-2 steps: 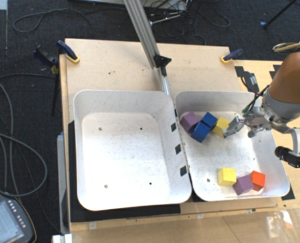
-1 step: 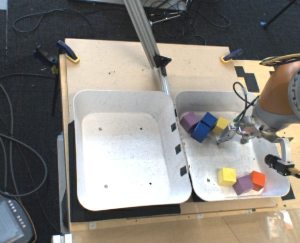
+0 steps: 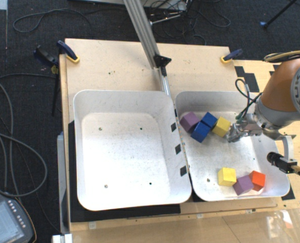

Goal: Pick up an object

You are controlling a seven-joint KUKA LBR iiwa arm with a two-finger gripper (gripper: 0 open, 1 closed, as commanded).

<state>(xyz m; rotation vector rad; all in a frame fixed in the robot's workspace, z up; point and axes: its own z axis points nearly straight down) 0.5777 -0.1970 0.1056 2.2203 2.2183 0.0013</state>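
pincer [image 3: 234, 134] apparently touching yellow block [image 3: 221, 126], right bin [image 3: 271, 184]

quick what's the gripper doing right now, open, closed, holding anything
Gripper: in the right bin, right beside the yellow block of the upper cluster; open or closed cannot be told, and no block is seen held.

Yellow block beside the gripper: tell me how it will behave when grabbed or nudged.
The yellow block looks rigid and flat-faced, so it will probably slide, not roll. It touches a blue block, so a push would likely shift both. It seems light for its size.
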